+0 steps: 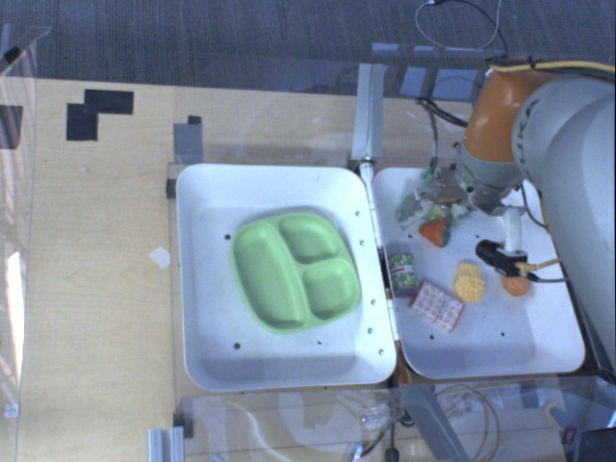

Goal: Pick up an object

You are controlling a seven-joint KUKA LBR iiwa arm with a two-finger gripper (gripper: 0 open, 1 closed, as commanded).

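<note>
A smooth green three-compartment tray (294,269) lies in the left bin (202,354).

Two bins side by side on my bench.
I see a divided tray (294,269) in the left bin (207,354); small items scattered in the right bin (500,349).

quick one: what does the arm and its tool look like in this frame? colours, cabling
The arm is bulky, with rounded light grey casings and a glossy orange band above the wrist. Thin dark cables loop behind it at the top, and a yellowish one runs along its upper edge. The tool is a small dark grey metallic assembly; its fine detail is too cluttered to make out.
</note>
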